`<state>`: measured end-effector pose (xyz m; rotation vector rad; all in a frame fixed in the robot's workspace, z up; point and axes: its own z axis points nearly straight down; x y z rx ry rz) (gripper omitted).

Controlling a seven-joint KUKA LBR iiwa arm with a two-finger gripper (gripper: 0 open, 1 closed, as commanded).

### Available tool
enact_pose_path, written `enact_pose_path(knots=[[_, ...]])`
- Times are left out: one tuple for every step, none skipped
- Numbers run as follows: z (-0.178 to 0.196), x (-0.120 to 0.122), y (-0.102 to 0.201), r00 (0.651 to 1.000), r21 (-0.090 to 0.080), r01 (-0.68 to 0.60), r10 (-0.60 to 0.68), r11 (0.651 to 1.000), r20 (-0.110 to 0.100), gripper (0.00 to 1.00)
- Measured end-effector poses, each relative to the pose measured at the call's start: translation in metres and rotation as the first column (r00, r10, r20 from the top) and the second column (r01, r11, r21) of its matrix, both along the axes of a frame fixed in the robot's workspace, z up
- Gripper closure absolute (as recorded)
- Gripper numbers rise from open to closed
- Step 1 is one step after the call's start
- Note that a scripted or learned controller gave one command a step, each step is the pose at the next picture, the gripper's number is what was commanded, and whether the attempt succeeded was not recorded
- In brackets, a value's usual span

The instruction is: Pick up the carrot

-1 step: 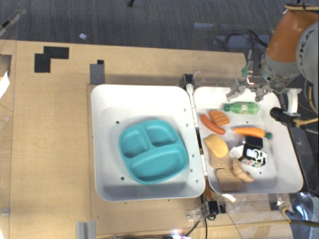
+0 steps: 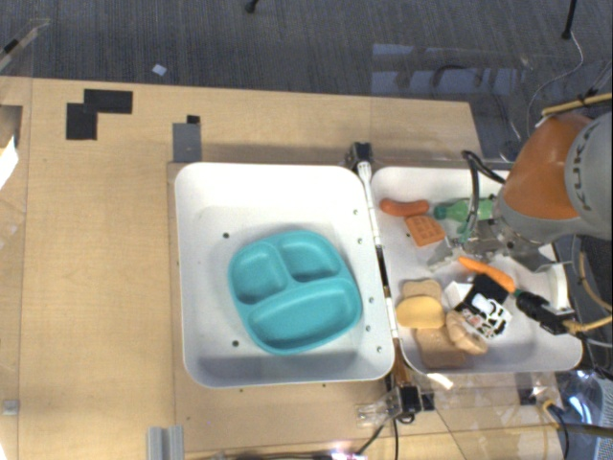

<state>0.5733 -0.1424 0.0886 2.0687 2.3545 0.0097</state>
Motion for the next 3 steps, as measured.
enact_pose_path(knots=[[0.013, 0.005, 0.003, 1.0, -0.001, -0.005, 0.005, 1.0, 0.011, 1.0], [0.012, 0.004, 0.003, 1.0, -0.001, -0.005, 0.005, 1.0, 0.01, 0.0], [0.001, -0.039, -0.01, 1.0, -0.002, -0.005, 0.005, 1.0, 0.006, 0.0]])
